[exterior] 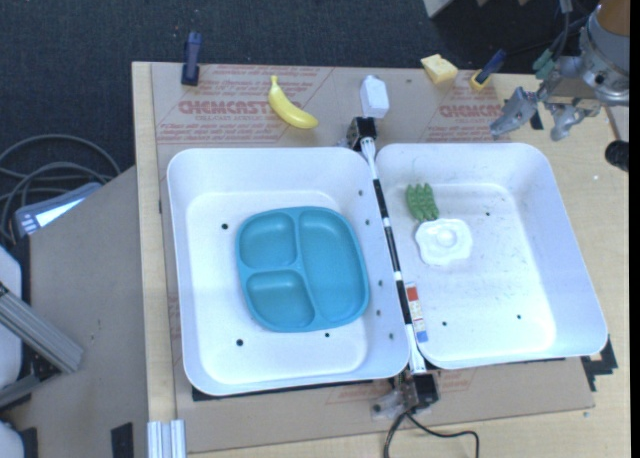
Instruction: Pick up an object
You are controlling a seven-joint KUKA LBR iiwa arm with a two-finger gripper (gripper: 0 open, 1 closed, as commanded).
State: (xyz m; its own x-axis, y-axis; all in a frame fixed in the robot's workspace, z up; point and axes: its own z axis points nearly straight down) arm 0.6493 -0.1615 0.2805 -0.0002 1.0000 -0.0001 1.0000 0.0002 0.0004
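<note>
The two grey metal fingers (541, 114) are seen spread apart, with nothing between them, above the desk's (150, 246) far right corner, just beyond the far rim of the right shallow white bin (560, 246). In that bin, near its left wall, a small green ridged toy vegetable (422, 202) lies touching a white fried-egg toy (443, 242). A blue plastic three-compartment plate (300, 268) rests in the left white bin (200, 196). A yellow toy banana (290, 106) lies on the desk's far edge.

Green toy (422, 201), white egg (443, 242), right bin (560, 236)
</note>
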